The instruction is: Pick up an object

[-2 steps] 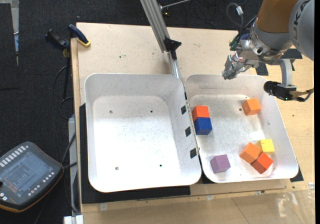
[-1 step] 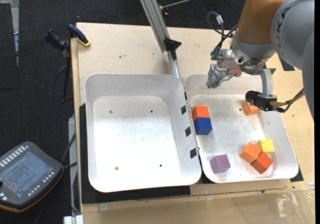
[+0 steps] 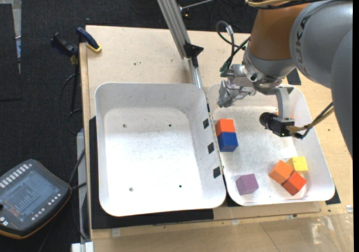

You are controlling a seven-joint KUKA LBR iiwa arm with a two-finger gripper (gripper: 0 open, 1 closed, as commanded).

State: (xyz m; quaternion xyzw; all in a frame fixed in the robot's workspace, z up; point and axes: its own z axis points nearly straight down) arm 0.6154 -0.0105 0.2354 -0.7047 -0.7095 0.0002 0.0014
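Orange cube (image 3: 225, 126) touching a blue cube (image 3: 228, 142), near the left wall of the right bin (image 3: 314, 127). Purple cube (image 3: 247, 183) by that bin's front edge. Two orange blocks (image 3: 287, 177) and a yellow block (image 3: 300, 163) clustered at its front-right corner. Gripper (image 3: 227, 97) hovers over the bin's rear-left corner, nothing visibly grasped; finger state cannot be told. Left bin (image 3: 106, 99) alongside.
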